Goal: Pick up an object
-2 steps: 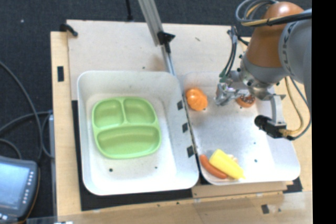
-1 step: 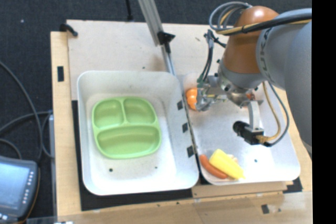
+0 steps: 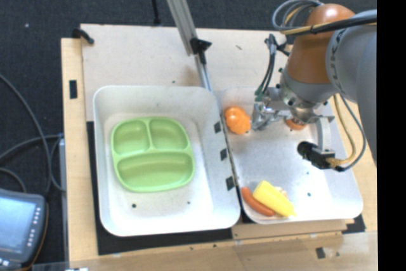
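Note:
My gripper hangs low over the back left part of the right bin, under the grey arm with its orange band. An orange ball-like fruit lies just to the gripper's left, against the bin's left wall, and looks apart from the gripper. A small orange-red thing peeks out from under the wrist on the right. At the bin's front edge a yellow piece lies beside a carrot-like orange piece.
The left bin holds a green divided plate. A metal post slants up from between the bins at the back. A black cable end hangs over the right bin's right side.

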You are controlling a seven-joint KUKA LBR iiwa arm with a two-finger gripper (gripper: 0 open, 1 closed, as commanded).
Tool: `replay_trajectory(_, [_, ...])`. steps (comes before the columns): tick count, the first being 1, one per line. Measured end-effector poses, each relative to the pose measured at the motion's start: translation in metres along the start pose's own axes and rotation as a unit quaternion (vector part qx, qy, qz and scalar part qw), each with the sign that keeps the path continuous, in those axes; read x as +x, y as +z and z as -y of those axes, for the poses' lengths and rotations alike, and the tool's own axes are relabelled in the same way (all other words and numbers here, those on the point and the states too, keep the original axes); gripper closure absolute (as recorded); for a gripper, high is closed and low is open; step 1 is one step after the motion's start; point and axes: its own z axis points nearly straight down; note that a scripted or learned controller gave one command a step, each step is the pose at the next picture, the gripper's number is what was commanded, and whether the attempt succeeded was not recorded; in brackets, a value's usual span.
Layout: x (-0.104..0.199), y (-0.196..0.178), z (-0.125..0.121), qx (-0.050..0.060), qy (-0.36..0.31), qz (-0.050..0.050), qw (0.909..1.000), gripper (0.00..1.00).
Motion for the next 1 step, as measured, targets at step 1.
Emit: replay_trajectory(1, [0.0611,0.0000,-0.0050,0.000,-0.005,-0.002,1.0000,1.00])
